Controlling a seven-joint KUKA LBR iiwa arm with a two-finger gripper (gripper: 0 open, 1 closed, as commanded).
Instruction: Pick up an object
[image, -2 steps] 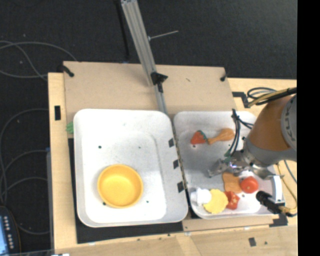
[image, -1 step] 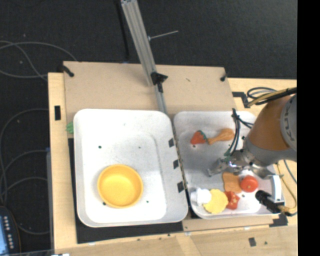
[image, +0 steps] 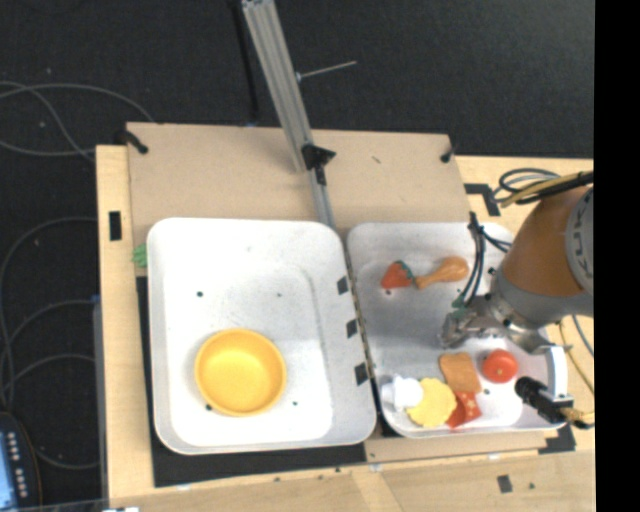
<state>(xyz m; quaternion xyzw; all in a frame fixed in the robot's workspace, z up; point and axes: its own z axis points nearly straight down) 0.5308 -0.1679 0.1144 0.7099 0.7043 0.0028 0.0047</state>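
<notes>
In the right bin (image: 400, 262), 1 cluster of small objects lies by the near wall: a tan block (image: 460, 372), a red ball (image: 500, 366) just right of it, a yellow piece (image: 434, 403), a white piece (image: 405, 390) and a red scrap (image: 466, 410), while an orange drumstick (image: 441, 271) with a red-and-green piece (image: 397, 276) at its left end lies farther back. The gripper (image: 466, 328) hangs low over the bin floor just behind the tan block, with nothing visibly between its fingers, and I cannot tell whether they are parted or closed. The left bin (image: 200, 260) holds 1 yellow bowl (image: 240, 371) near its front.
</notes>
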